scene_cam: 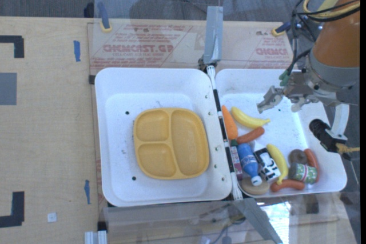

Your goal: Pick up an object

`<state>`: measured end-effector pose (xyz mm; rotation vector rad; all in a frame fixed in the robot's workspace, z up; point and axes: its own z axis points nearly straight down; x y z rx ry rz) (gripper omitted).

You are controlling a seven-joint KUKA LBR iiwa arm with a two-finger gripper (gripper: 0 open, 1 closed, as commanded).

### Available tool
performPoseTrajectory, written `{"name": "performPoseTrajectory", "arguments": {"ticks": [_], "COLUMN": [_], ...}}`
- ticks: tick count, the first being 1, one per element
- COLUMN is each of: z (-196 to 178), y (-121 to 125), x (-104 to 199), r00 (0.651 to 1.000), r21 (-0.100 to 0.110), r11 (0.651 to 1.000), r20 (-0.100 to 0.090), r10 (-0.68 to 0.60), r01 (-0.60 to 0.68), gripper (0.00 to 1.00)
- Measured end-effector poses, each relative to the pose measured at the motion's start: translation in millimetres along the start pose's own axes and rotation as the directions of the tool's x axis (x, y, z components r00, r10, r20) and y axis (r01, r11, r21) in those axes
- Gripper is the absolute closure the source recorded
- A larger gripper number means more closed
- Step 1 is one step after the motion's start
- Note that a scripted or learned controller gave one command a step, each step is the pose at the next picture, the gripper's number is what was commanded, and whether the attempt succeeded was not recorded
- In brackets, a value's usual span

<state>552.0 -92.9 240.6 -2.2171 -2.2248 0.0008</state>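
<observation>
Two shallow white bins sit side by side in the middle of the frame. The left bin (pixel 108 94) holds a yellow divided plate (pixel 170 143) lying flat at its centre. The right bin (pixel 246 80) holds a cluster of toy food toward its lower half: an orange carrot (pixel 229 123) along the left wall, a yellow banana (pixel 249 118) just right of it, a red sausage (pixel 250 135) beneath the banana, a blue bottle (pixel 248 162) lower down, a black-and-white block (pixel 269 166) beside the bottle, a second banana (pixel 277 158) to its right, and a green can (pixel 303 171) near the lower right corner with another red sausage (pixel 287 184) below it.

The arm enters from the right side of the frame, its orange band at the upper right. The gripper (pixel 273 99) hangs over the upper part of the right bin, above and right of the upper banana, apart from every object. Its fingers stand spread open with nothing between them
</observation>
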Motion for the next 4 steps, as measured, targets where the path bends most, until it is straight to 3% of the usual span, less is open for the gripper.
{"name": "performPoseTrajectory", "arguments": {"ticks": [1, 2, 3, 4], "z": [152, 152, 142, 32], "y": [-20, -60, -60, -59], "x": [-60, -44, -49, -6], "r00": [0.999, 1.000, 0.999, 0.998], "r21": [-0.011, -0.012, -0.017, 0.000], "r11": [0.999, 1.000, 0.999, 0.998], "r20": [0.001, 0.002, 0.010, 0.000], "r10": [0.041, 0.026, 0.032, 0.061], "r01": [-0.041, -0.026, -0.032, -0.061], "gripper": [0.00, 0.00, 1.00, 1.00]}}
